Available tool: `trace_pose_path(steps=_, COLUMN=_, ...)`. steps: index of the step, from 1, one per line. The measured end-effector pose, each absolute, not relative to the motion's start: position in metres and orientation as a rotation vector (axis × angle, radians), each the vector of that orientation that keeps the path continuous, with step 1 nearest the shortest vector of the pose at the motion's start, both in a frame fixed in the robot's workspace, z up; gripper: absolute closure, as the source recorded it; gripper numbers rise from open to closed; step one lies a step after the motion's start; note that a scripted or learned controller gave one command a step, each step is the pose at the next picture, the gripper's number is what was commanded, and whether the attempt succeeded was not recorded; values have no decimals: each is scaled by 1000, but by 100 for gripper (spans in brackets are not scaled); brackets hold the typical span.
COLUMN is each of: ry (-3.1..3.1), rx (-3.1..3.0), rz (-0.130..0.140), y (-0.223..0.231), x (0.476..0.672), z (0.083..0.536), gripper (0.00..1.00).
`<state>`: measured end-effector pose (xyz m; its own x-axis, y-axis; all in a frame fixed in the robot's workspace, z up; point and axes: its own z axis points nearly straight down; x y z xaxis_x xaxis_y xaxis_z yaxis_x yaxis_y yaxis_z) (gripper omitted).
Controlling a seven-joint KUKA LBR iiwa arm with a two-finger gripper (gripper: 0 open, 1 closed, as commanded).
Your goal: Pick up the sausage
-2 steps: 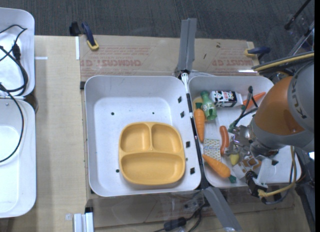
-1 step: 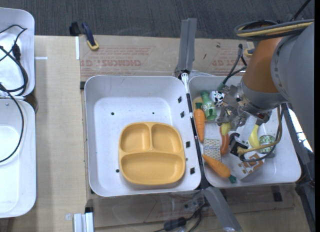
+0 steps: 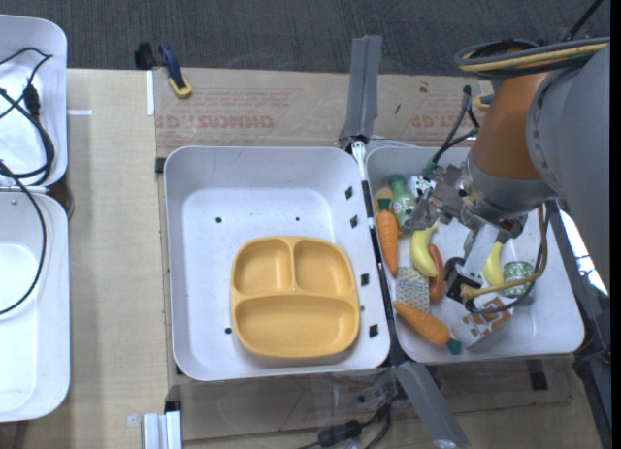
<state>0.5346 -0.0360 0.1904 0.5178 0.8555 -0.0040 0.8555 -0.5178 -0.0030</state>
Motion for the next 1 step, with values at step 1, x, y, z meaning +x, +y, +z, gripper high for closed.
trace_pose_path(steps=1, ry=-1689, rx=-2647, rz=8, y=3, x=517, z=194, gripper=0)
